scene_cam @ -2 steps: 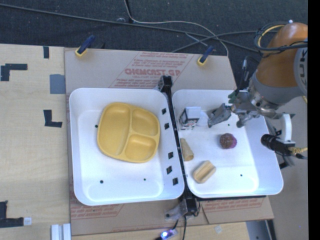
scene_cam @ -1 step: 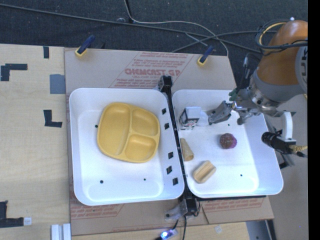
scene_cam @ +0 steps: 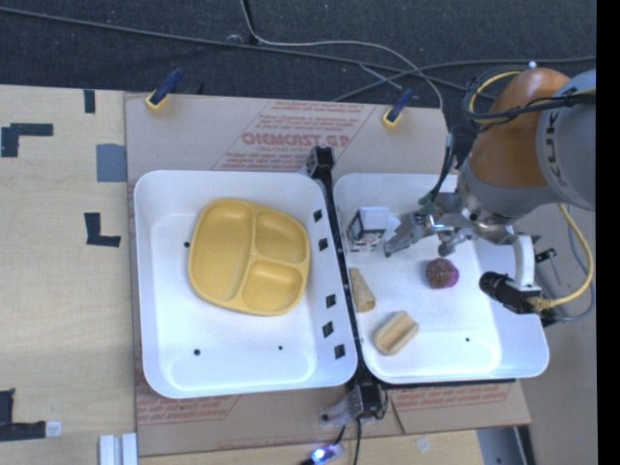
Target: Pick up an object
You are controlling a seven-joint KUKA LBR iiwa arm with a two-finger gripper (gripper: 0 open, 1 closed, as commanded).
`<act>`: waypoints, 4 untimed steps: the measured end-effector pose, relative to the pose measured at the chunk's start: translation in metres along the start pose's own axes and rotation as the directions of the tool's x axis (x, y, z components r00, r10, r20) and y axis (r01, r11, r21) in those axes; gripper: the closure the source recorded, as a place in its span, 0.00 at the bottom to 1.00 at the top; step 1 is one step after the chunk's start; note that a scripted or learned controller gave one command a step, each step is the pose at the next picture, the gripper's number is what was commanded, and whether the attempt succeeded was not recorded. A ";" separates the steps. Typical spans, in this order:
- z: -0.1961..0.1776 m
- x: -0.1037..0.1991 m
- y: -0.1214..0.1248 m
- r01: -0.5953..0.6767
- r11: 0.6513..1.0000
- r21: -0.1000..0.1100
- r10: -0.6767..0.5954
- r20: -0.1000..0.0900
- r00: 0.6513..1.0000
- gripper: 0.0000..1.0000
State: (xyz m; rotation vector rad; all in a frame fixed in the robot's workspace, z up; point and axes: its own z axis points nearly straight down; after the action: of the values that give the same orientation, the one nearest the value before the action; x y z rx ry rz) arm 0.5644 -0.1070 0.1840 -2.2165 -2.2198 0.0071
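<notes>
My jaws (scene_cam: pixel 412 235) hang over the upper left part of the right bin (scene_cam: pixel 484 361), spread apart and gripping nothing; the two metal fingers (scene_cam: pixel 397 243) splay toward the bin's left wall, and I see bare white floor under them. Nearest thing: a small white-and-dark block (scene_cam: pixel 368 224), just beside the jaws on their left, close against the divider between the bins. Next out: a dark purplish round object (scene_cam: pixel 442 273), near the jaws and below-right of them, lying apart from everything else. Further down: a tan cone-like piece (scene_cam: pixel 361 290) hard by the left wall, and a tan stubby loaf-shaped piece (scene_cam: pixel 395 332) lower in the bin, clear of its neighbours. Judgement: the round object is my best candidate, since open floor lies all round it and both fingers can go down without fouling a wall; the block and the cone sit too near the divider for a clean straddle. To do it well I would centre over the ball, descend square with the jaws wide, close only once the fingers bracket its widest part, then lift slowly. Risk: it may roll if one finger touches first. It looks small, matt, slightly mottled, probably firm. The left bin (scene_cam: pixel 155 260) holds a yellow divided plate (scene_cam: pixel 249 255), well apart
</notes>
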 end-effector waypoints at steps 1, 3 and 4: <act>0.045 -0.002 0.002 -0.001 1.000 0.000 0.001 0.001 1.000 0.00; 0.086 0.000 0.002 0.001 1.000 -0.003 -0.001 0.000 1.000 1.00; 0.035 -0.009 -0.003 -0.001 1.000 -0.008 0.001 0.001 1.000 1.00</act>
State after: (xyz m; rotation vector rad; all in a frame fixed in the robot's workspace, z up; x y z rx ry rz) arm 0.5608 -0.1161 0.1487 -2.2227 -2.2229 -0.0013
